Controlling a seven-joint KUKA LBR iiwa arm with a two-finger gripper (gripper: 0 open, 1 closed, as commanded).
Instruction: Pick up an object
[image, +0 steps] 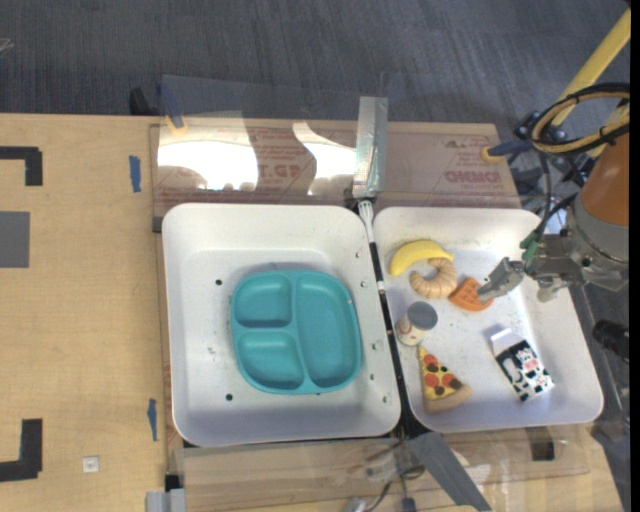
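Observation:
In the right bin (560, 225) lie a yellow banana (412, 254), a tan ring-shaped pastry (434, 279), an orange piece (465, 295), a grey disc on a wooden knob (416, 321), a pizza slice (440, 380) and a black-and-white cow-print carton (521, 364). My gripper (518, 290) hangs over the right half of this bin, above and to the right of the orange piece. It is open, and one fingertip (492, 289) reaches to the orange piece's right edge. Nothing sits between the fingers.
The left bin (190, 250) holds a teal divided plate (296, 330). A metal divider (368, 160) stands at the back between the bins. Yellow and black cables (570, 105) hang at the upper right beside the arm.

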